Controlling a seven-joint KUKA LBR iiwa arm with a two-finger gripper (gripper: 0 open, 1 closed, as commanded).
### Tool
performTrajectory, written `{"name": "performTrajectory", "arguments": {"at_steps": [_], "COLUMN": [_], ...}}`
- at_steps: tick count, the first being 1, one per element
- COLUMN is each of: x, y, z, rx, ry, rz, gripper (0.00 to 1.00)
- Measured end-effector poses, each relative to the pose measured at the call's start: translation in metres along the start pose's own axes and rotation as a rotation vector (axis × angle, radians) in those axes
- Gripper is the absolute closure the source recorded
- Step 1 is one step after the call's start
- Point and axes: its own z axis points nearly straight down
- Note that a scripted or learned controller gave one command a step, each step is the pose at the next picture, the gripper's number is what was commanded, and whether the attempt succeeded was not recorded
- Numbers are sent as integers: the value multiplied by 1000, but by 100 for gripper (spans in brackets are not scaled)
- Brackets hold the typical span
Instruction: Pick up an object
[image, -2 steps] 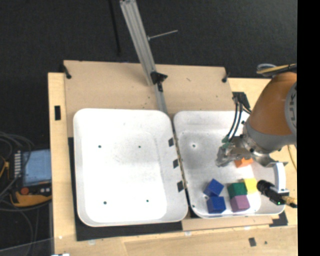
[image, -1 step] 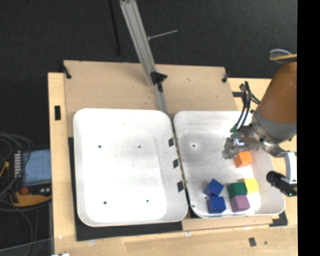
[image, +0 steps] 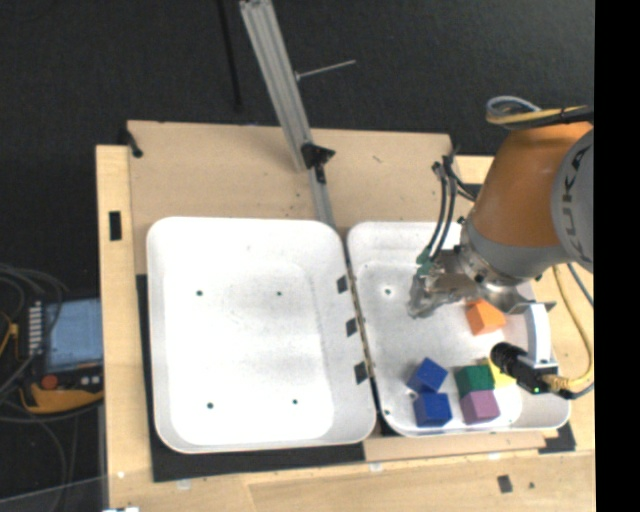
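My gripper (image: 428, 297) hangs over the middle of the right bin (image: 385, 250), under the grey and orange arm. An orange block (image: 486, 318) lies just to its right, apart from it. Toward the bin's front edge sit two blue blocks (image: 428, 375) (image: 432, 409), a green block (image: 475, 380) and a purple block (image: 482, 405). A bit of yellow (image: 505, 372) peeks out beside the green block, partly hidden by a black part of the arm. I see nothing held in the gripper.
The left bin (image: 250, 330) lies beside the right one, joined by black clips (image: 352, 325). A slanted metal pole (image: 285, 90) rises from the back of the bench. Cables and a box (image: 70, 335) lie off the bench at left.
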Motion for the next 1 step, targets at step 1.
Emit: {"name": "performTrajectory", "arguments": {"at_steps": [1], "x": [55], "y": [5], "z": [-5], "rx": [2], "ry": [0], "rz": [0], "gripper": [100]}}
